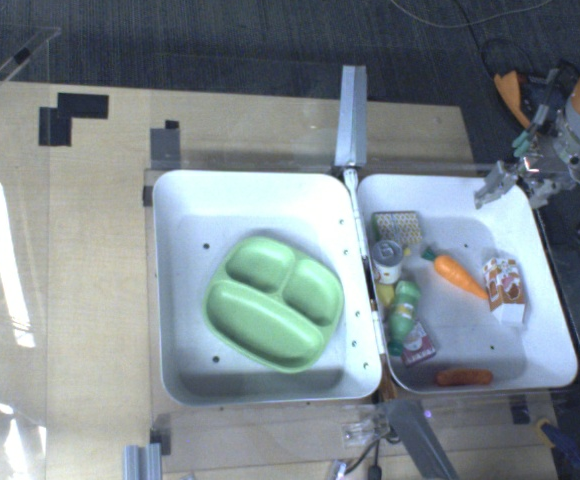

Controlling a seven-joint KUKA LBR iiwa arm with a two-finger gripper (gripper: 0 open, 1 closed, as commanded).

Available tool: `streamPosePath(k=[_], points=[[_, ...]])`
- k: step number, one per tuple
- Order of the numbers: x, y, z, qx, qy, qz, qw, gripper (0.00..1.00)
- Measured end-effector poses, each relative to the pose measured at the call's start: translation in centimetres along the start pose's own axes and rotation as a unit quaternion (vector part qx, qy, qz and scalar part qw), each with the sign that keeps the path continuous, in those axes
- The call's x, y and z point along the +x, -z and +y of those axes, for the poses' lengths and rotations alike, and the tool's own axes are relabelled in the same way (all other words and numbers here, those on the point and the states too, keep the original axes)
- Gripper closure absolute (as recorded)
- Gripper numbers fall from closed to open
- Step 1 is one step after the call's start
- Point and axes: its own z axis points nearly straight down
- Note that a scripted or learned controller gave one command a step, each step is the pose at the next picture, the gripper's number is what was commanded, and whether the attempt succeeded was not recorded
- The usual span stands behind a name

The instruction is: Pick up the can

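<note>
The can [387, 259] is small with a silver top and stands upright against the left wall of the right bin [550, 343]. It sits between a speckled sponge [397, 226] behind it and a green bottle [403, 304] in front. My gripper [513, 192] hovers over the bin's far right corner, well to the right of the can and apart from it. Its fingers [488, 192] are open with nothing between them.
Also in the right bin are a carrot [459, 274], a snack packet [504, 287], a red sausage [463, 376] and a red packet [419, 344]. The left bin [175, 268] holds a green divided plate [273, 299]. A metal post [351, 118] stands between the bins.
</note>
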Motion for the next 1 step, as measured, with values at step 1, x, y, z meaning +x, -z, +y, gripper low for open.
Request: streamPosePath(k=[1], points=[[7.57,-11.26,2.16,0.001,0.026,0.001,0.9997,0.0]])
